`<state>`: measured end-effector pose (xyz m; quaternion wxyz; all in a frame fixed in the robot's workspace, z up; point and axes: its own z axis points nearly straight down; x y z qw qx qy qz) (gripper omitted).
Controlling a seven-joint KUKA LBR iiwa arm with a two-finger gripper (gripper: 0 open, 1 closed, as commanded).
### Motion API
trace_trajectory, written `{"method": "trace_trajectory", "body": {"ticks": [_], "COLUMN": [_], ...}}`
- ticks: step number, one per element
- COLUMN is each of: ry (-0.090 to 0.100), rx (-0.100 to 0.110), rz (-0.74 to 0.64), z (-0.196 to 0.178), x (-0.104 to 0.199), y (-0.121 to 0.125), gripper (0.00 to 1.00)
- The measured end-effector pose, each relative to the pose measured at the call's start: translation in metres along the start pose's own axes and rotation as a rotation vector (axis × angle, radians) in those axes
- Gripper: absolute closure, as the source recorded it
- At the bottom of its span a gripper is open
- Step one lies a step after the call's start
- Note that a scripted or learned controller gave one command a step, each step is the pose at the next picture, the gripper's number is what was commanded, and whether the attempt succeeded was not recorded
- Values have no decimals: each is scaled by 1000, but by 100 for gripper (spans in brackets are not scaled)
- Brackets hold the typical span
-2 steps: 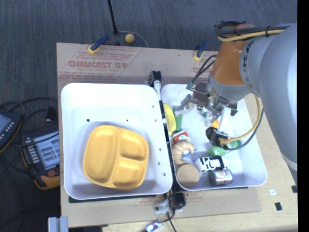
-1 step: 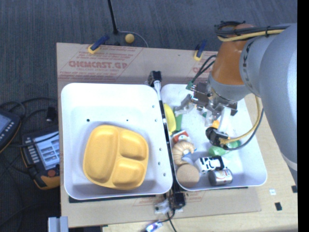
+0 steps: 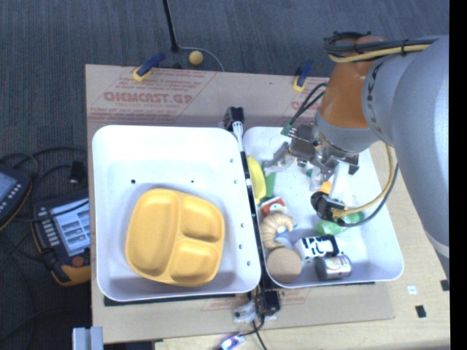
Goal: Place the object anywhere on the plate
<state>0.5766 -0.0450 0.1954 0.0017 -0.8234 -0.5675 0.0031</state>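
A yellow plate (image 3: 175, 234) with three compartments lies in the left white bin (image 3: 117, 152). The right bin (image 3: 383, 250) holds a jumble of small objects: a yellow banana-shaped piece (image 3: 255, 178), a braided bread roll (image 3: 277, 227), a tan egg-shaped ball (image 3: 284, 263), a black-and-white block (image 3: 319, 246) and a small can (image 3: 334, 267). My gripper (image 3: 300, 168) hangs over the upper middle of the right bin, right of the banana piece. It is open, and I see nothing between its fingers.
A green item (image 3: 352, 215) and a yellow cable loop lie under the wrist at the right bin's right side. A black divider rail (image 3: 244, 173) separates the bins. Clamps sit at the board's far edge, and electronics lie left of the bench.
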Motion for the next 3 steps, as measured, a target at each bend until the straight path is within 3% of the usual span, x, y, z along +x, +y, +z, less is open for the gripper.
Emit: {"method": "trace_trajectory", "body": {"ticks": [3], "ry": [0], "rx": [0], "rz": [0], "z": [0], "x": [0], "y": [0], "gripper": [0]}}
